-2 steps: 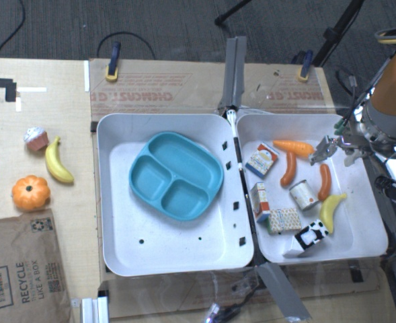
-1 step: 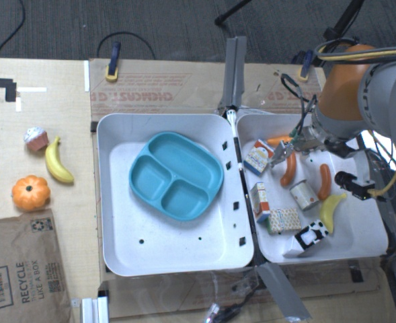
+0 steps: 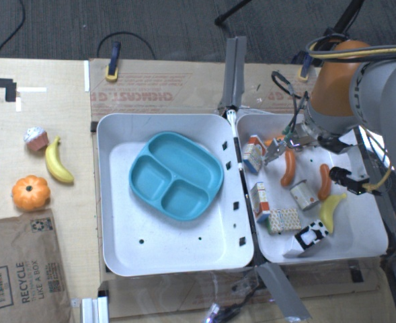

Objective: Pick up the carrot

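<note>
- Camera view: you find the hand [image 3: 278, 150] low inside the right bin [image 3: 359, 247], near that bin's upper left corner, with the grey arm [image 3: 379, 86] and its orange band [image 3: 332, 79] reaching in from the right.
- You cannot tell from this view whether the hand is wide, narrow or holding anything; its tip is small and partly lost among the items around it.
- The carrot cannot be picked out with certainty. A small orange item [image 3: 273, 140] lies touching or just beside the hand's tip, but it is too small for you to identify.
- Just below and right of the hand lies an orange-red sausage-shaped item [image 3: 289, 168]; a second one [image 3: 325, 180] lies farther right.
- Just left of the hand stands a small carton [image 3: 252, 155]; another carton [image 3: 260, 202] lies below it.
- Well below and right of the hand you see a yellow banana [image 3: 331, 210] and a black-and-white item [image 3: 312, 235].
- The left bin [image 3: 117, 234] holds a blue divided plate [image 3: 176, 175], well left of the hand.
- On the surface [image 3: 23, 79], far left of the hand, rest a banana [image 3: 58, 161], a small pumpkin [image 3: 31, 193] and a cupcake [image 3: 35, 138].
</note>
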{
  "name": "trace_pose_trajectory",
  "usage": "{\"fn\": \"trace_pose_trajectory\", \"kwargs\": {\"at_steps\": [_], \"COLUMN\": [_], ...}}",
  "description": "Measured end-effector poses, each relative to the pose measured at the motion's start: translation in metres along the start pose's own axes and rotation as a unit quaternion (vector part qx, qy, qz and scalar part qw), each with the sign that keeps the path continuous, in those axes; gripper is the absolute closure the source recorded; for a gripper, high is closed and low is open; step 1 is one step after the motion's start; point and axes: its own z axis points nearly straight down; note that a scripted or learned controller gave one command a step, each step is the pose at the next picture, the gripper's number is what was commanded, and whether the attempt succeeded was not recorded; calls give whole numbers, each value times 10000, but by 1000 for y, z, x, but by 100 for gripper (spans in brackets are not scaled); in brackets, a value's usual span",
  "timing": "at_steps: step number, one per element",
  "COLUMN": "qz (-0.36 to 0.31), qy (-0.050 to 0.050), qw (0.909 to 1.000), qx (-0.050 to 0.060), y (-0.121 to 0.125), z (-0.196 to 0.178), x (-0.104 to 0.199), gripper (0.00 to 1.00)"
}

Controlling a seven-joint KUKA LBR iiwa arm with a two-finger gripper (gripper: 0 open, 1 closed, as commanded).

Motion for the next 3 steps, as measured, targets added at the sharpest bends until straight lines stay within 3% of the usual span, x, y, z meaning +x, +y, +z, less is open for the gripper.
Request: {"fn": "trace_pose_trajectory", "kwargs": {"at_steps": [1,2,3], "qz": [10,429,358], "qy": [-4,0,7], "qw": [10000,9991,9994], "qx": [-6,-8,6], "y": [0,-20,-31], "z": [-9,-67,-99], "x": [-1,9,86], "gripper": [100,100,100]}}
